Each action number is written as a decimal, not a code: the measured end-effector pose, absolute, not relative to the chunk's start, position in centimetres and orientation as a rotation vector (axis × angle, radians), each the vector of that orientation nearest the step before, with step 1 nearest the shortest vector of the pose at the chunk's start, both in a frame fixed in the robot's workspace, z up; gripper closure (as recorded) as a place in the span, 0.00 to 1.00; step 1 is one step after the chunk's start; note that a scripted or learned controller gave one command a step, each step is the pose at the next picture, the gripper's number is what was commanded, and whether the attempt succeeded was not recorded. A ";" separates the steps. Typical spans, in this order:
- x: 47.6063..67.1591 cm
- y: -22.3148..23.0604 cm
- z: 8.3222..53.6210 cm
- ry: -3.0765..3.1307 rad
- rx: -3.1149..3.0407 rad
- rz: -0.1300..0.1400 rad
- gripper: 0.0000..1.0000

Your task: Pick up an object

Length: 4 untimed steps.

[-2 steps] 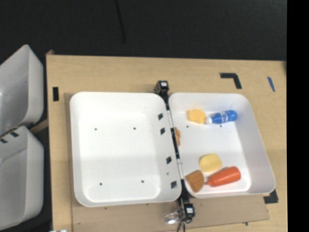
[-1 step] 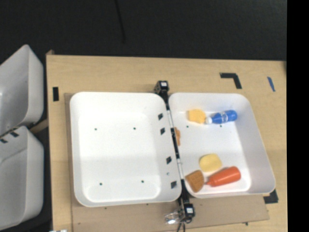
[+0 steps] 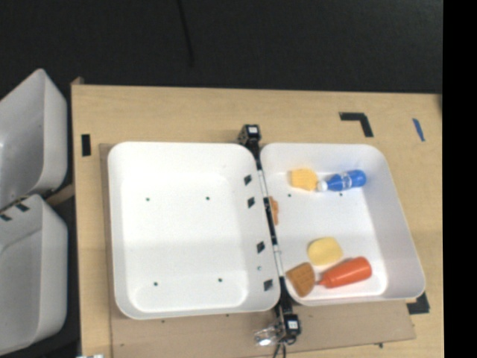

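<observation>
The right bin [image 3: 387,200] holds several small objects. Near its back lie a yellow-orange piece [image 3: 302,179] and, touching it on the right, a blue bottle with a white cap end [image 3: 343,180]. Toward the front sit a pale yellow block [image 3: 325,250], a brown piece [image 3: 301,278] in the front left corner, and a red-orange bottle-shaped object [image 3: 346,273] beside it. A small orange bit [image 3: 273,211] lies against the divider between the bins.
The left bin [image 3: 179,230] stands beside the right one on the tan bench [image 3: 223,110]. Black clips [image 3: 250,133] hold the bins at the divider's far and near ends. White housings [image 3: 26,222] stand off the bench's left edge.
</observation>
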State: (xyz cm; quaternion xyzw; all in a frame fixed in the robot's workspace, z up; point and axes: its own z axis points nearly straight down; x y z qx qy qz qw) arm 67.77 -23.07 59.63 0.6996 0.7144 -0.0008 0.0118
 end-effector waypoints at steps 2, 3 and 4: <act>67.8 -23.1 60.7 2.230 2.172 -0.003 0.00; 67.8 -23.1 61.9 2.229 2.163 -0.001 1.00; 67.8 -23.1 61.8 2.233 2.162 -0.003 0.00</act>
